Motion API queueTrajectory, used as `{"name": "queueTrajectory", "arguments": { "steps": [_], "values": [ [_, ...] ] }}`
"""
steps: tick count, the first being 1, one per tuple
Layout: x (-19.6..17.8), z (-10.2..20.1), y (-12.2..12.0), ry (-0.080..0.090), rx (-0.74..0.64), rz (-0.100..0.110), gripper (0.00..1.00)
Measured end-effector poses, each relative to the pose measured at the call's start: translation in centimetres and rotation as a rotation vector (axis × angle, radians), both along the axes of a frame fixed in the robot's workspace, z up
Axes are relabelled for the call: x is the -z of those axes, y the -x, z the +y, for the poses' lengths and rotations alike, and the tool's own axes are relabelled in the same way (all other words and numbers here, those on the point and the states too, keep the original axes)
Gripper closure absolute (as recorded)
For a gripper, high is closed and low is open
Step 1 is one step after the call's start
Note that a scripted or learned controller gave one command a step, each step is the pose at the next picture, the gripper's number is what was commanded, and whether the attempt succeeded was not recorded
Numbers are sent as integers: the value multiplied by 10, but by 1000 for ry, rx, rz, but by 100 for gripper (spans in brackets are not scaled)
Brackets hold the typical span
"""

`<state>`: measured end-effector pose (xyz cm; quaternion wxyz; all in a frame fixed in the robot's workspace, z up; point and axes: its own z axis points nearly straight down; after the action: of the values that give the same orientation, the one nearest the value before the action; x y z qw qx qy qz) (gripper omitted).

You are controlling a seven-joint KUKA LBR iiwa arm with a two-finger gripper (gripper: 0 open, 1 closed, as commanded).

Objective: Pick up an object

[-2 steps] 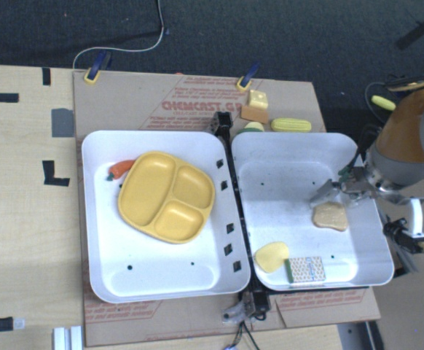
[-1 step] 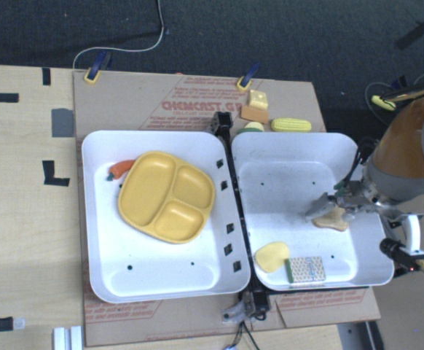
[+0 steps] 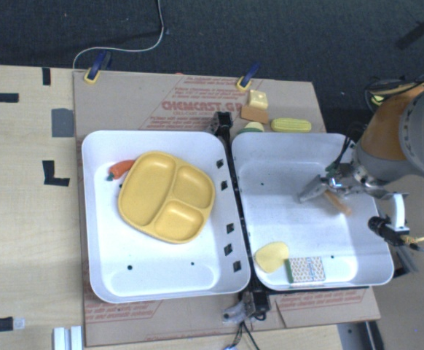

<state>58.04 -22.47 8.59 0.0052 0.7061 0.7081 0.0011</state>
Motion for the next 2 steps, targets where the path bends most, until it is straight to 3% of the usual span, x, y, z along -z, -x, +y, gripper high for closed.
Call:
{"name": "queueTrajectory", "arguments": {
  "steps": [1,2],
  "values": [
    [-103,1,-34,-2,0,1,0],
    [-1,2,21,-8,5,18,0]
  ]
}}
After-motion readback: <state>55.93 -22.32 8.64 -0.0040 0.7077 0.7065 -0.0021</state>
